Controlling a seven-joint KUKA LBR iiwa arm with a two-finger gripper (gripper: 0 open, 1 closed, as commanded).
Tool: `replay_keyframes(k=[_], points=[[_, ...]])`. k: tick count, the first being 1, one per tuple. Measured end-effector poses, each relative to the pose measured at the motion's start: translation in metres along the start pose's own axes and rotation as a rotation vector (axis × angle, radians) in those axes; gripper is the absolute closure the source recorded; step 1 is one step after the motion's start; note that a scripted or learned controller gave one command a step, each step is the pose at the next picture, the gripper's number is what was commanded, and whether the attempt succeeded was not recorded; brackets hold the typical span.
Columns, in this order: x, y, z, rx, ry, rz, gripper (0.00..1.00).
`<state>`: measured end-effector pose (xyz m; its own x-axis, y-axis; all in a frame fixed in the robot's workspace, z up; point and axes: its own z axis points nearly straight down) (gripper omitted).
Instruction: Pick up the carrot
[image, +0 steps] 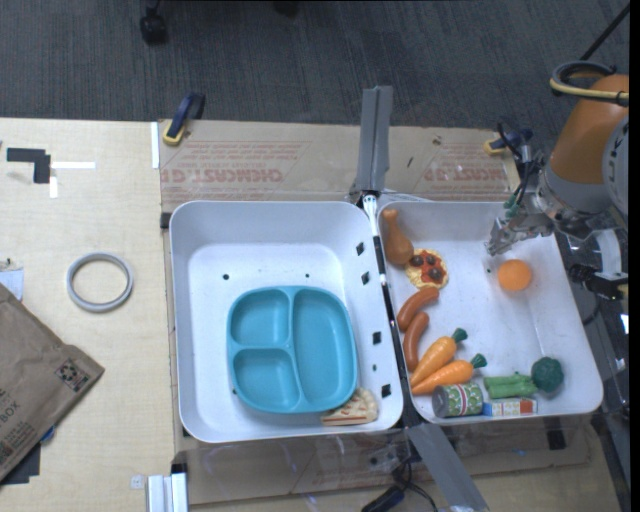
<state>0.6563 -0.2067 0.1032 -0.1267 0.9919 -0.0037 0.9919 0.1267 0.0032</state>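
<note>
Counts: 2 white bins (190, 300), 1 blue divided plate (292, 350), 2 carrots (436, 354), 2 sausages (417, 304), 1 orange (514, 276), 1 broccoli (546, 374), 1 can (459, 400), 1 pizza slice (428, 268), 1 tape roll (99, 281), 2 clamps (183, 116) along the top edge.

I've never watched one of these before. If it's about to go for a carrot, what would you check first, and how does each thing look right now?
1. Carrots in view: ok. Two carrots lie side by side in the right bin.
2. Top access: ok, nothing lies over them.
3. Crowding: not ok. A sausage and a can sit close by.
4. Gripper position: not ok. It hovers at the bin's far end near the orange.
5. Finger opening: cannot tell.
</note>
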Motion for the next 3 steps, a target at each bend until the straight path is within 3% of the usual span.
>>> replay_keyframes(k=[1, 2, 3], points=[[0.000, 0.000, 0.000, 0.000, 0.000, 0.000, 0.00], [-0.010, -0.054, -0.114, 0.003, 0.002, -0.122, 0.00], [-0.008, -0.069, -0.098, 0.004, 0.004, -0.065, 0.00]])
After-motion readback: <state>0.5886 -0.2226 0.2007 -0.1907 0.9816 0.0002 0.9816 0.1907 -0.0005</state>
